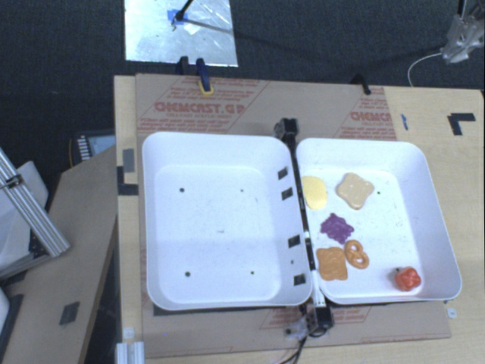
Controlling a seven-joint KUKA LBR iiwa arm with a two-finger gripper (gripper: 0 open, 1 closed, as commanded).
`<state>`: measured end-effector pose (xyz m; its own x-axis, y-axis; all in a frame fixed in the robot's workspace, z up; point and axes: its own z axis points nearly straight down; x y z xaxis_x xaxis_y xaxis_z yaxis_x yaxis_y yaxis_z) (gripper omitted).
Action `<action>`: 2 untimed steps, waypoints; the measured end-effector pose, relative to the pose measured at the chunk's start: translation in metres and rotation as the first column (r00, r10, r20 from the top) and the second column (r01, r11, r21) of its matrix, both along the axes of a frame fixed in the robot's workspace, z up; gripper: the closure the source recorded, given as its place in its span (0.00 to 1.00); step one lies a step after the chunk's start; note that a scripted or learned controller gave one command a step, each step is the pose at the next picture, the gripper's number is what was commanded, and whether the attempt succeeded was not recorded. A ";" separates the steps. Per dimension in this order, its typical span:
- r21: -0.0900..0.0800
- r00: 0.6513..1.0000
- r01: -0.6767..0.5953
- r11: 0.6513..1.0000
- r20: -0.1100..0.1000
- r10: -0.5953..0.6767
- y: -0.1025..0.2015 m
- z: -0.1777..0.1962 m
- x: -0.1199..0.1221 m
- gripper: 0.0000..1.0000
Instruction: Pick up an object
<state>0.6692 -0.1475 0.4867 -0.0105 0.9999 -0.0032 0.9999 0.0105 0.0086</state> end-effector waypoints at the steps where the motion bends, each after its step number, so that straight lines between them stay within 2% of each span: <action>1: 0.004 1.000 0.000 1.000 -0.001 0.000 0.074 0.053 -0.030 1.00; 2: 0.005 1.000 -0.002 1.000 -0.006 0.002 0.149 0.048 -0.034 1.00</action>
